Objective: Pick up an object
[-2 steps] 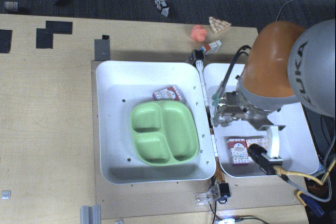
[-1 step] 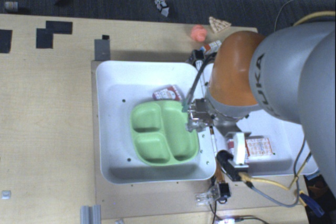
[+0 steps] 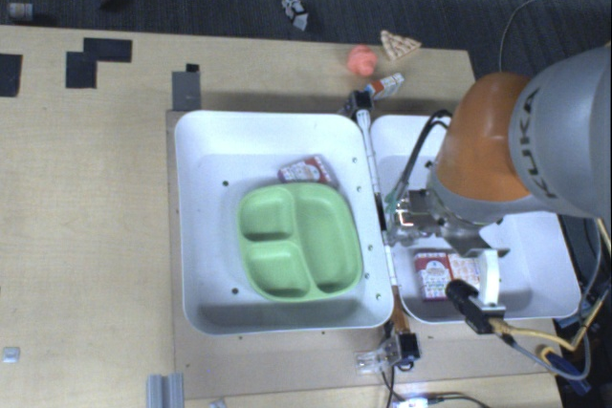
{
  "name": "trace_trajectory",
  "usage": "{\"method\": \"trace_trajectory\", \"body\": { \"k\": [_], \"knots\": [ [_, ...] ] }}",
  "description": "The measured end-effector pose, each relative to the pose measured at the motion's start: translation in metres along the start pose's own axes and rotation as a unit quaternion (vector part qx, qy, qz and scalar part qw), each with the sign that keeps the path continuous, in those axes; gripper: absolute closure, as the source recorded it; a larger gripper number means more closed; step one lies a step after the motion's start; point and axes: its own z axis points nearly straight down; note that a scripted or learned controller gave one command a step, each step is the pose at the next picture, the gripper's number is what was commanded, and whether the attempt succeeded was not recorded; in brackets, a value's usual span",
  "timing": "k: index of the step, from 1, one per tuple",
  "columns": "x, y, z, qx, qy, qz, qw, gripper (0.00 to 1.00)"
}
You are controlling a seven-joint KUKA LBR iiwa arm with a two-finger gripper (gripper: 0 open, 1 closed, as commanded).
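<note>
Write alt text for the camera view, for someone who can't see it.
A grey arm with an orange band reaches over the right bin, above a small red packet. The left bin holds a green divided tray and another packet.

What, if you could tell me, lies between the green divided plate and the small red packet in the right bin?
In the camera view, the adjoining bin rims lie between the green divided plate and the red packet; the arm's wrist hangs just above.
</note>
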Motion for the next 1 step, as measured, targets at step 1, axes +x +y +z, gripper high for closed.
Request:
{"method": "trace_trajectory", "body": {
  "k": [1],
  "knots": [
    [0.0007, 0.0, 0.0, 0.0, 0.0, 0.0, 1.0, 0.0]
  ]
}}
